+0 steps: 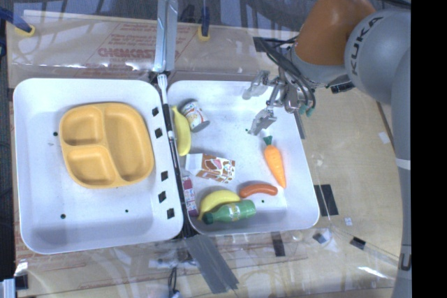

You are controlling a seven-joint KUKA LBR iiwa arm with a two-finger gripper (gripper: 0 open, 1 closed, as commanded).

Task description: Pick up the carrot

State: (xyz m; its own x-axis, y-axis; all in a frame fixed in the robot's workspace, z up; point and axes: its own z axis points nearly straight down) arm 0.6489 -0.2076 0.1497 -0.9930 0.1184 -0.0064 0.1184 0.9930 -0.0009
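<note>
Gripper [262,108] spread open, grasping nothing, upper right of frame; carrot [274,161] just below: likely light, rigid, slick; best pinched mid-body.

Grey arm reaching in from right, claw [260,108] lowered, fingers seemingly spread, holding nothing

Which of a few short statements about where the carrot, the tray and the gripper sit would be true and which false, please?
1. The carrot lies in the right bin. True.
2. The yellow tray shares that bin. False: it sits in the left bin.
3. The gripper holds the carrot. False: it is above the carrot, apart from it.
4. A sausage lies near the carrot's tip. True.
</note>
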